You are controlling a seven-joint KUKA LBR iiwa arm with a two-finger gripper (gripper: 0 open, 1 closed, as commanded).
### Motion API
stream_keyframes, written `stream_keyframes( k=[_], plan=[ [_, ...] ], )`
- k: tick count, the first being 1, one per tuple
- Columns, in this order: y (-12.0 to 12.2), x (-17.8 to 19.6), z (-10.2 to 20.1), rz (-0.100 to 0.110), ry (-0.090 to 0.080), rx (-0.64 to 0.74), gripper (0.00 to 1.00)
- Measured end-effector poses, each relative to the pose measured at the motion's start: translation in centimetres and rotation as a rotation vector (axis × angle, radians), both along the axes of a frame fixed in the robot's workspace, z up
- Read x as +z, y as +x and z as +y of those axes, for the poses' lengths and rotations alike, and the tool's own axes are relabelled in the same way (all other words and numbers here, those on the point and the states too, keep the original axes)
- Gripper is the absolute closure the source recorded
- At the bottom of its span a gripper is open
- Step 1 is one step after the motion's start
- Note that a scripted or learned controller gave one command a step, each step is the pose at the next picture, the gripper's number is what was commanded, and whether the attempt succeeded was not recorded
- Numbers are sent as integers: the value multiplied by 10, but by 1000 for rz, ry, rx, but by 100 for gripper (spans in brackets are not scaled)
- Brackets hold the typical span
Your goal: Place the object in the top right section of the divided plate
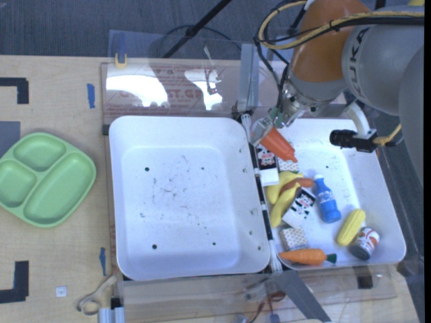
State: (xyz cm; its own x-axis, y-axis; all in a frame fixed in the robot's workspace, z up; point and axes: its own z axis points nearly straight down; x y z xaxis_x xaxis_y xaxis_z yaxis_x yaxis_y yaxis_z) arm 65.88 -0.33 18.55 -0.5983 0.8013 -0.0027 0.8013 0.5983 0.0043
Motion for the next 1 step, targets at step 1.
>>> stream_keyframes(
  k=[1],
  plan=[
    [-61, -1, 58, 5, 1, -139, 100]
  ],
)
